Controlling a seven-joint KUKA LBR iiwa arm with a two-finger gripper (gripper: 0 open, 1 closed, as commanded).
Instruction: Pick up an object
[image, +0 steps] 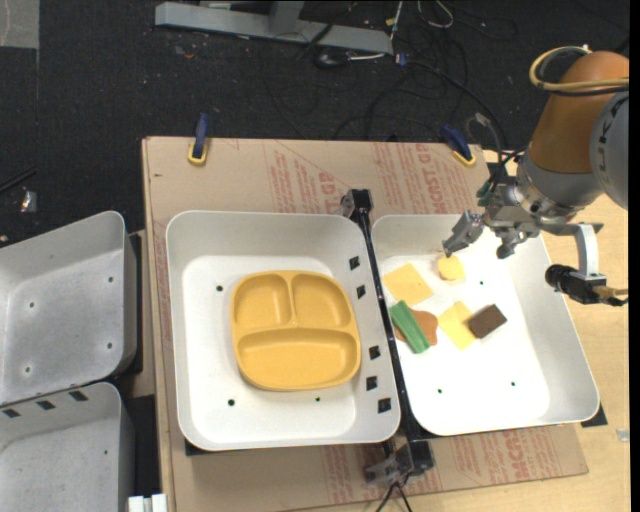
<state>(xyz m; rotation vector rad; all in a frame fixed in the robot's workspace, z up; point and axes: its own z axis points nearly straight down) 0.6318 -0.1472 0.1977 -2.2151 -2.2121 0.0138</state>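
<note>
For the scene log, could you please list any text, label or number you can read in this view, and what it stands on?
Red print runs in diagonal rows across the brown cardboard sheet under the two white bins; it is upside down and too blurred to read with confidence.
More red print on its bottom edge: also unreadable.
The yellow divided plate and the food pieces carry no text.

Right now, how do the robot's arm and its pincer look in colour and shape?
The arm is a thick, rounded body with a broad orange band over grey metal. A thin pale cable loops above it. The pincer is a small grey metal part with two thin fingers. A black piece on a white bracket sticks out beside the wrist.
</note>
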